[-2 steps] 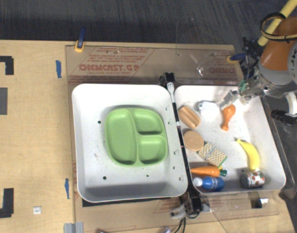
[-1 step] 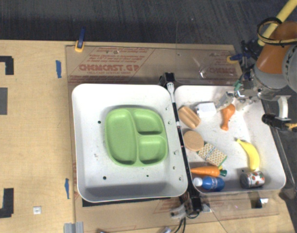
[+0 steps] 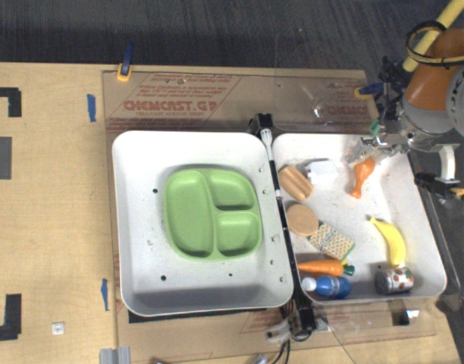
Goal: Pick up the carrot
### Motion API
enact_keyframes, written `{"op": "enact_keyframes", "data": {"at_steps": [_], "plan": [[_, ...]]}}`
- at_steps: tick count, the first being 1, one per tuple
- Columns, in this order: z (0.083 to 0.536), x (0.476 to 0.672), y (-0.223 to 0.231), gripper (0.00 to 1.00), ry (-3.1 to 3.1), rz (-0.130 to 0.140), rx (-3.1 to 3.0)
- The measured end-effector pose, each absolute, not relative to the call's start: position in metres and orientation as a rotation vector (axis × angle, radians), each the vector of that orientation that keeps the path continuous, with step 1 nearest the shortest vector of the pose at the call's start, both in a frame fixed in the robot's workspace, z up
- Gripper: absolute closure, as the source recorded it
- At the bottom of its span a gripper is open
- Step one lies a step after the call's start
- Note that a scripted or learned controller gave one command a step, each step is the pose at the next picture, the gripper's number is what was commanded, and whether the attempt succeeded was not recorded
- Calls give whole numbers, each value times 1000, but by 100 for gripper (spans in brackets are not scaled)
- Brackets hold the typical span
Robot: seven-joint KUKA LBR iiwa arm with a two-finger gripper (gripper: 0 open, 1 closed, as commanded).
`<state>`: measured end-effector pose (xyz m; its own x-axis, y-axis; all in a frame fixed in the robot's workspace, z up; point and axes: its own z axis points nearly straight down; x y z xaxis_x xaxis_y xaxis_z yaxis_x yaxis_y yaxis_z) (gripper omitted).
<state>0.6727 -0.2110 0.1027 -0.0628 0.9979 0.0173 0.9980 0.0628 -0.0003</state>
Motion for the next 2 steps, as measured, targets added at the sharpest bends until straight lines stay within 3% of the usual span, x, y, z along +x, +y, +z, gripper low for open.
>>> {"op": "enact_keyframes", "data": {"at_steps": [1,2], "plan": [[90,670,-154,100,-2163,-6,-2286],[102,672,-154,100,-2168,-11,-2290]]}}
